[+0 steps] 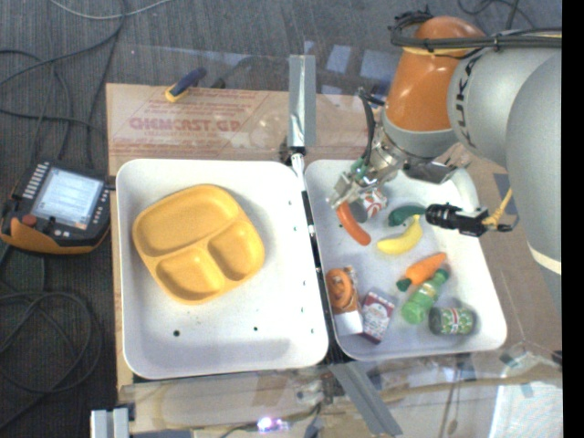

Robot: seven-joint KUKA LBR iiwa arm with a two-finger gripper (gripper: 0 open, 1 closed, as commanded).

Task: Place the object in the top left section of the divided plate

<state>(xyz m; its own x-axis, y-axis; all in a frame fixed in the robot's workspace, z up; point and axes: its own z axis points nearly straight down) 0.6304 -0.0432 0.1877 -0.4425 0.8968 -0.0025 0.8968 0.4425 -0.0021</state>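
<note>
Jaws: pointed down over the top left of the right bin, just above the hot dog; whether they are spread or pressed together cannot be told, and nothing can be seen between them.
Arm (511,108): grey with an orange band, reaching in from the right edge over the top right corner of the right bin.
Left bin (182,336): white, shallow, carrying just the divided plate.
Right bin (484,331): white, shallow, touching the left bin along its left rim, with all the small items inside it.
Divided plate (199,242): yellow, three sections, lying turned at an angle in the upper middle of the left bin; nothing lies in its top left section.
Gripper (360,185): near the top left corner of the right bin, close over the grey can.
Hot dog (354,224): orange-red, slanted, just below the gripper near the bin's left rim.
Banana (403,238): yellow, in the bin's middle, right of the hot dog.
Carrot (425,268): orange, tilted, below the banana.
Green bottle (422,301): just under the carrot, touching it.
Green can (453,319): on its side near the bottom right corner.
Orange jar (340,288): beside the left rim, lower half.
Small carton (376,316): near the bottom rim, right of the jar.
Grey can (373,203): under the gripper.
Dark green piece (405,213): above the banana.
</note>
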